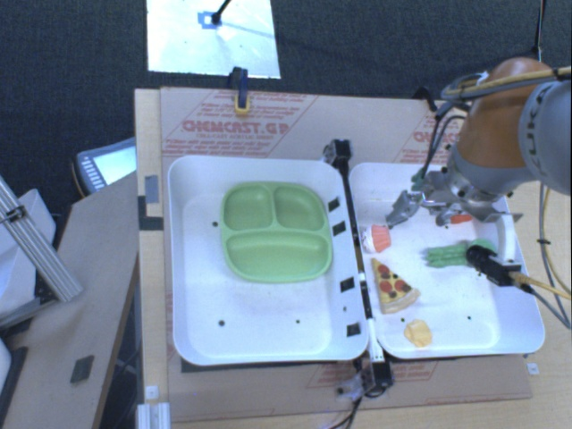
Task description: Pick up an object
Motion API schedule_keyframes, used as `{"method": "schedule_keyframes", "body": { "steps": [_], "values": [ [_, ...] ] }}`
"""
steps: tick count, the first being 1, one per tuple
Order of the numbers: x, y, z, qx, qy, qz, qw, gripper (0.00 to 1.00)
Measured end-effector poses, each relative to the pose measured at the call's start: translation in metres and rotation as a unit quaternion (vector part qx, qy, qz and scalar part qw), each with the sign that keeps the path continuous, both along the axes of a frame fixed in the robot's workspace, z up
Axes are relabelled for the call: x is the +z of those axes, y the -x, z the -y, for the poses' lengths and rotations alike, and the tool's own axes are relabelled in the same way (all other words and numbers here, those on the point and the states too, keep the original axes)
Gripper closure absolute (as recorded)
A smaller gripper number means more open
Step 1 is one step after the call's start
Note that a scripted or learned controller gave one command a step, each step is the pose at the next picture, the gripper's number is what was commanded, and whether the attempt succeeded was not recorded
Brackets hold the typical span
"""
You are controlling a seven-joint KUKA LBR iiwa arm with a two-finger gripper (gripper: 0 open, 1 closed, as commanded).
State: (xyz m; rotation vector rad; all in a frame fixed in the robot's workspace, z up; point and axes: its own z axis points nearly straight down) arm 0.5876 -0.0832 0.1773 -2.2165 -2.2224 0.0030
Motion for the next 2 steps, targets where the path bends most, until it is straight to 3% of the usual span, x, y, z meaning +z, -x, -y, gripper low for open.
{"method": "schedule_keyframes", "body": {
  "steps": [1,2],
  "values": [
    [-0.043,0.005,0.0,-0.001,0.0,0.0,1.0,0.0],
    [-0.029,0.003,0.001,-0.001,0.0007,0.003,1.0,1.0]
  ]
}}
